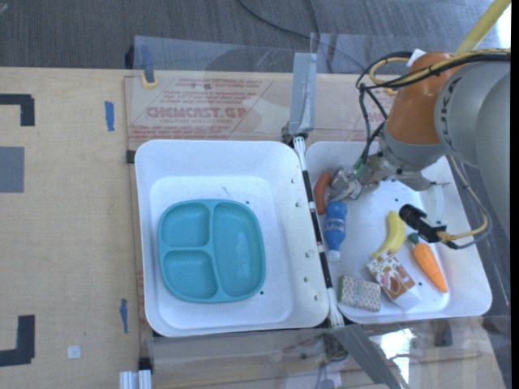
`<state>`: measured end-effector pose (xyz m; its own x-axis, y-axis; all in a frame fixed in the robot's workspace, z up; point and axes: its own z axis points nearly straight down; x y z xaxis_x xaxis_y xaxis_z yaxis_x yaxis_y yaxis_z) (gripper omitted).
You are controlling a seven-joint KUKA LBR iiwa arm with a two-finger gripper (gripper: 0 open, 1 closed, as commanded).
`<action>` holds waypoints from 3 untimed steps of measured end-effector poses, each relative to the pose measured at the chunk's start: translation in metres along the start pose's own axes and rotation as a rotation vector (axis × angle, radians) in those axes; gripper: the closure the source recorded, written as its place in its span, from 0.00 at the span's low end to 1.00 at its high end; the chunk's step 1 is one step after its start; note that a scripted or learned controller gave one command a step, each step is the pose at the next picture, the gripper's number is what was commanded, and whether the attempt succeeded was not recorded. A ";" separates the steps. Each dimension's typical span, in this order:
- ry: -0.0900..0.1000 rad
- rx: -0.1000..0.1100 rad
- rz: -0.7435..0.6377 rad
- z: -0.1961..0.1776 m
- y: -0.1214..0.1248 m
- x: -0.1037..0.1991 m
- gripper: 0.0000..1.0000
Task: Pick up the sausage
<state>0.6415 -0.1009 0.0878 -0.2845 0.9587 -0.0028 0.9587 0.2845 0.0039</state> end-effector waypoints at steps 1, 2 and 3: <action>0.003 0.003 0.001 0.001 0.020 -0.023 0.00; 0.002 0.002 0.195 0.001 0.006 -0.005 0.00; 0.002 0.001 0.380 0.000 -0.021 -0.002 0.00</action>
<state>0.6224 -0.1089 0.0876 0.0914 0.9958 0.0010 0.9958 -0.0914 0.0036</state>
